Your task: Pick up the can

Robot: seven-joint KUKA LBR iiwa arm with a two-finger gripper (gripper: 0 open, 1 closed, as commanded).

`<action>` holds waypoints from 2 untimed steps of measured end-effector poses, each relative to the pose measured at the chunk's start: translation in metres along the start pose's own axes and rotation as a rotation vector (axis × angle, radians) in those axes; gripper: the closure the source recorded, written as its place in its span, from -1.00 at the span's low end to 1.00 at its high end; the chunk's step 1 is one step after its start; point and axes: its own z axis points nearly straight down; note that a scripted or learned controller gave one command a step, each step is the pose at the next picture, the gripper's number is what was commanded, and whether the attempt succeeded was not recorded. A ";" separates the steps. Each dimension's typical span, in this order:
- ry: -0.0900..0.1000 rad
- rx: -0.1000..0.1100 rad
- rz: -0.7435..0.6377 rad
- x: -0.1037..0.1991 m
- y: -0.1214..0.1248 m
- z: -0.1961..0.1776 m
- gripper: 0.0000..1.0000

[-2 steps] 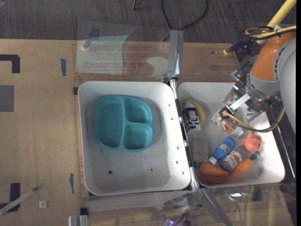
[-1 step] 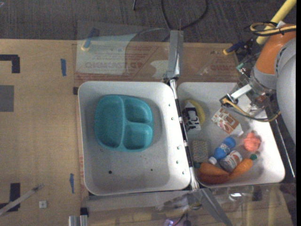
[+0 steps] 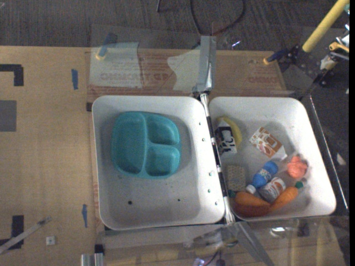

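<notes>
Camera view: can point(image 3: 272, 189) lies tilted in the right bin point(image 3: 316, 143), wedged between blue bottle point(image 3: 264, 175) and carrot point(image 3: 285, 197). Claw state cannot be told. Advice: descend vertically, fingers straddling the can's short axis, avoiding neighbours.

Can point(image 3: 272, 189) on side, rt bin point(image 3: 319, 148)
</notes>
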 end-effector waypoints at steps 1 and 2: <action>-0.001 0.004 -0.011 0.013 -0.027 0.132 -1.00; 0.000 0.002 0.209 -0.028 -0.094 0.266 -1.00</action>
